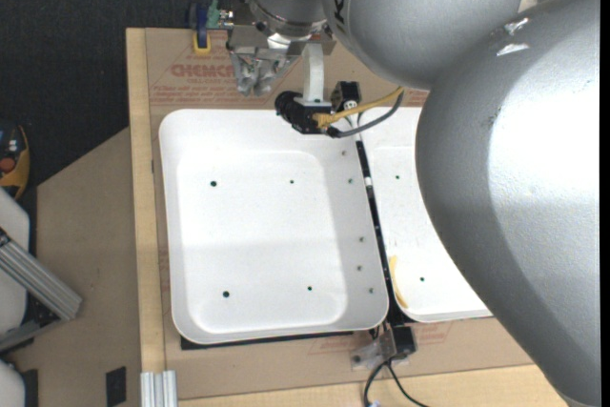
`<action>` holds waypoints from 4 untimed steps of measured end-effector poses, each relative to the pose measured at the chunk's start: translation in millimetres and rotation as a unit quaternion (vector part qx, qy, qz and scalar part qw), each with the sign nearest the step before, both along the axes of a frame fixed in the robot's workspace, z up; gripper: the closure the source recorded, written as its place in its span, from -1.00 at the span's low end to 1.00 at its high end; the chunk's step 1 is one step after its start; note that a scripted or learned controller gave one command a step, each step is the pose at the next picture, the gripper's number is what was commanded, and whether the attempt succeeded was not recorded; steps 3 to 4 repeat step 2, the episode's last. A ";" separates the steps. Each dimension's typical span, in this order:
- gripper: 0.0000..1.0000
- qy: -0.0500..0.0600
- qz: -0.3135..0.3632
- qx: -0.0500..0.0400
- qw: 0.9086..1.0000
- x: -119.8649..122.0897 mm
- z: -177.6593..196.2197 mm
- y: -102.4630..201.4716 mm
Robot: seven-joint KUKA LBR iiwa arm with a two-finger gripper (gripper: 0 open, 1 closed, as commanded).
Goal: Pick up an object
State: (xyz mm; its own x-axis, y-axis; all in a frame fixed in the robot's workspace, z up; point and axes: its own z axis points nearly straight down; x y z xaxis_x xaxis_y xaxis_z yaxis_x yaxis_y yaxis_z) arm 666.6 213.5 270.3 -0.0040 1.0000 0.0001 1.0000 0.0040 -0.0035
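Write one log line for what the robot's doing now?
end effector: raised past left bin's far edge | nothing seen held | right bin: mostly behind arm

Brown bench (143,205), two white bins (191,300)

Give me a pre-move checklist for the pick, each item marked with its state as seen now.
1. Pincer located: ok, it sits beyond the far rim of the left bin, over the cardboard board.
2. Pincer over a bin: not ok.
3. Object held: not ok, nothing is seen between its tips.
4. Target chosen in the left bin: not ok, its visible floor shows just small dark dots.
5. Target in the right bin: cannot tell, the arm hides most of it; a small tan piece shows near the divider.
6. Cables near the wrist free of the bin rim: cannot tell.
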 end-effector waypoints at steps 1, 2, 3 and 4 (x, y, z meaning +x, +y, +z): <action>1.00 -0.005 -0.001 0.001 1.000 0.2 40.4 11.6; 1.00 0.000 -0.002 -0.001 1.000 -0.9 -0.2 11.4; 1.00 0.000 -0.002 -0.001 1.000 -0.9 -0.2 11.4; 1.00 0.000 -0.002 -0.001 1.000 -0.9 -0.2 11.4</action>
